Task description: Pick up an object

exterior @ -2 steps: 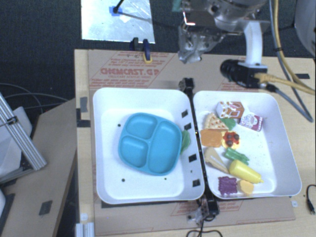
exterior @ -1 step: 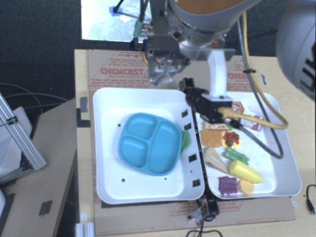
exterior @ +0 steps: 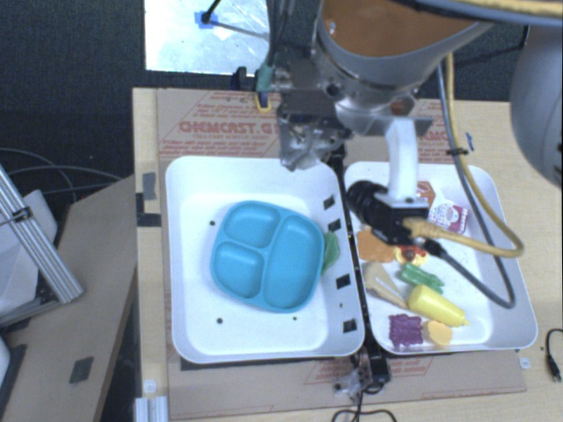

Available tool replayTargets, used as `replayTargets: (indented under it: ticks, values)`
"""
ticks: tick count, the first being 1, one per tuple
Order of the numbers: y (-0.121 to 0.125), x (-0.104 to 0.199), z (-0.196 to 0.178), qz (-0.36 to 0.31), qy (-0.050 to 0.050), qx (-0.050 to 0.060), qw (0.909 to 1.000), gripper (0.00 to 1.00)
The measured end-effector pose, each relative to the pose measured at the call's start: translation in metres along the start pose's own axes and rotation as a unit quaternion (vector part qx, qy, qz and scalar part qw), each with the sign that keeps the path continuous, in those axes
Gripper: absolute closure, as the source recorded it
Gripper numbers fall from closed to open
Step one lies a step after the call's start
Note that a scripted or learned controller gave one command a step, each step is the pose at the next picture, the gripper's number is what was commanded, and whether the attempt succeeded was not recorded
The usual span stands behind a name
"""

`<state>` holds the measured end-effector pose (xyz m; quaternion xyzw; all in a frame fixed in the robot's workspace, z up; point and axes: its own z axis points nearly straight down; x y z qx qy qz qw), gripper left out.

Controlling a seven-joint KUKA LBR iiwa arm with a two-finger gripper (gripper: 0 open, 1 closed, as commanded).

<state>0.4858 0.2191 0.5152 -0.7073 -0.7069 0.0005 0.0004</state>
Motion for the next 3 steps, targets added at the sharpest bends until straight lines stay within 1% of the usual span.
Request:
replayTargets:
  ticks: [1, 2, 3]
  values:
    - [0.0, 0.004, 0.067, 0.0, -0.001, 0.002, 1.0, 1.0]
    - [0.031, 0.016, -0.005, -0.003, 0.002, -0.005, 1.0, 1.0]
    - [0.087, -0.001, -0.021, 0.0, 0.001, -0.003, 1.0, 1.0]
